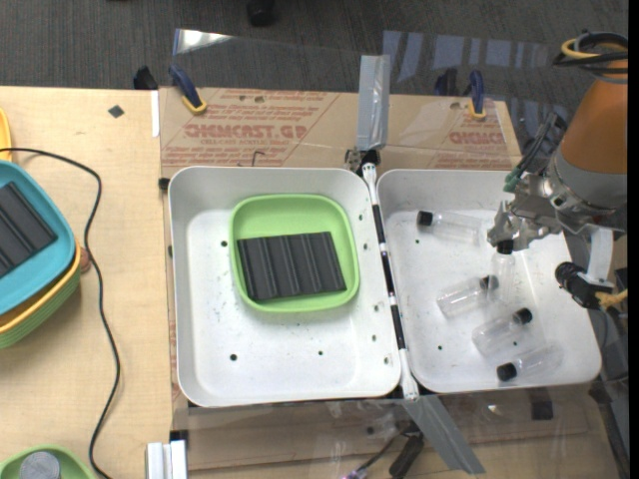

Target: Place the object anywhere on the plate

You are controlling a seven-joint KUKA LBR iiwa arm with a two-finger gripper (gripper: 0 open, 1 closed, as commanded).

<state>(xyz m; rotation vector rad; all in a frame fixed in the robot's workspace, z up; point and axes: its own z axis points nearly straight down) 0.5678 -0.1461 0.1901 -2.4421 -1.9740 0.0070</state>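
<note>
Two white bins are set on a cardboard-lined surface. Clear plastic vials (pixel 467 294), light, slick, best gripped mid-body, lie in the right bin (pixel 439 367). Hand (pixel 507 236) state cannot be told. The green plate (pixel 292 213) is unloaded.

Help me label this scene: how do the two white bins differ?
The left bin holds a green plate with a dark ribbed insert; the right bin holds scattered clear vials with black caps. The gripper is over the right bin, not the left. Both are shallow, white and square.
</note>
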